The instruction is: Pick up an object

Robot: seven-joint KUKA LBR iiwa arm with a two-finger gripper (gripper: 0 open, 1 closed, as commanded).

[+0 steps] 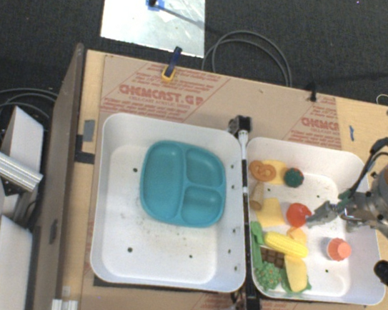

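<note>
A pile of small toy foods is sitting in the right bin (351,163), crowded toward its left side. The gripper (324,212) is hanging over that bin, reaching in from the right, with its tip just beside a red tomato-like piece (298,214) near the middle of the pile. Whether it is touching that piece is unclear, and I cannot tell if it is spread or closed; nothing is visibly lifted from the bin.

Around the red piece, an orange pretzel-shaped ring (262,171) and a dark green ball (293,177) are lying toward the far wall. A yellow corn cob (287,245) is lying just below the red piece, with a yellow block (296,276) and green pieces (270,276) near the front wall. A small orange-pink cup shape (339,249) is sitting apart, to the right of the pile.

The left bin (119,197) is holding a teal divided plate (183,184), lying flat near its centre. Both bins are resting side by side on a cardboard sheet (189,92) covering the bench.
</note>
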